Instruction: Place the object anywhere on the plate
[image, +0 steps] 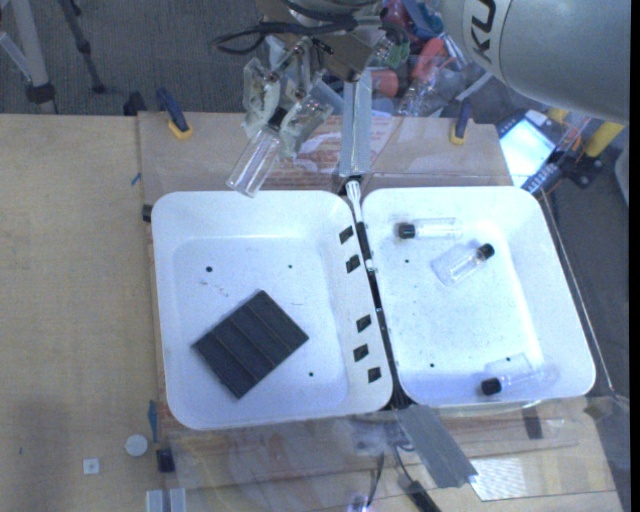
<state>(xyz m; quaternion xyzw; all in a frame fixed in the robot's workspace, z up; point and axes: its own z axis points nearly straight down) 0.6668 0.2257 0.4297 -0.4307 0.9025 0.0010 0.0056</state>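
Camera view from above looks down on two shallow white bins set side by side on a pale wooden bench (70, 300). The left bin (180, 395) carries a dark ridged plate (250, 342), a flat square lying cornerwise on the floor of the bin, nearer its front edge than its back. The right bin (565, 330) holds three clear vials with black caps: one (425, 229) lies near the back wall, a second (460, 262) lies tilted just in front of it, and a third (510, 378) rests by the front right corner, well apart from the other two. A row of small black tabs (360, 300) runs along the seam where the bins meet. The grey arm (570, 50) comes in at the top right, and the gripper (278, 125) hangs past the back rim of the left bin, above the board there. It is clamped on a fourth clear vial (250, 165): the upper end of the tube sits between the two pale fingers, and the rest slants down and to the left, its lower end just short of the bin's rim. This vial is well apart from the plate, which has nothing lying on it. A blue clamp (175, 120) grips the board's back edge to the left of the gripper.
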